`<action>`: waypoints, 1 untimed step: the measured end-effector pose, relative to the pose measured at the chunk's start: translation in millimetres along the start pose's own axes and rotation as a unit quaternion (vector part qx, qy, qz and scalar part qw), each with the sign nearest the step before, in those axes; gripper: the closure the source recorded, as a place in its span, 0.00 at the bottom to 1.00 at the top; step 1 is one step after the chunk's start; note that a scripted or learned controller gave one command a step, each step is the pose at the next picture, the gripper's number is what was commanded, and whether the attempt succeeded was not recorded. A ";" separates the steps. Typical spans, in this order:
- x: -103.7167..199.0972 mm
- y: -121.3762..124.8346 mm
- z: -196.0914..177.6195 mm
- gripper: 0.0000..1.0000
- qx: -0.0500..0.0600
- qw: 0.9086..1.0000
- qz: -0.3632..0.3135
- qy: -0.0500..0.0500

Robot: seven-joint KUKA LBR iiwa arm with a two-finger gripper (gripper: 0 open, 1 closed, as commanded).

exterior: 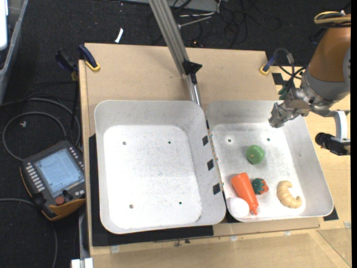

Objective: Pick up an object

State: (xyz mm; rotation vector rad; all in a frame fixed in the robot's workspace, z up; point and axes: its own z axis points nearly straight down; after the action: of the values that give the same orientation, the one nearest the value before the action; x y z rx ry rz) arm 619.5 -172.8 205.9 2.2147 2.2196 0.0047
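Observation:
The right bin (312,166) holds a green apple-like ball (256,154), an orange carrot (245,191) with a white end, a small green and red toy (259,186) beside it, and a tan croissant (289,195). My gripper (277,119) hangs above the bin's far edge, up and to the right of the green ball, apart from every object. Nothing shows between its fingers.
The left bin (106,121) lies beside the right one. A metal pole (173,38) slants down to the seam between the bins. Clamps sit at the bench's back corners. A teach pendant (53,175) lies on the floor to the left.

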 end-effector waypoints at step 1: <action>54.3 -20.6 3.6 1.00 0.004 1.000 -0.002 0.002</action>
State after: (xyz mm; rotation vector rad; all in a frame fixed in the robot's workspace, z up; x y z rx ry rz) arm 598.8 -118.6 202.1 2.2157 2.2315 0.0000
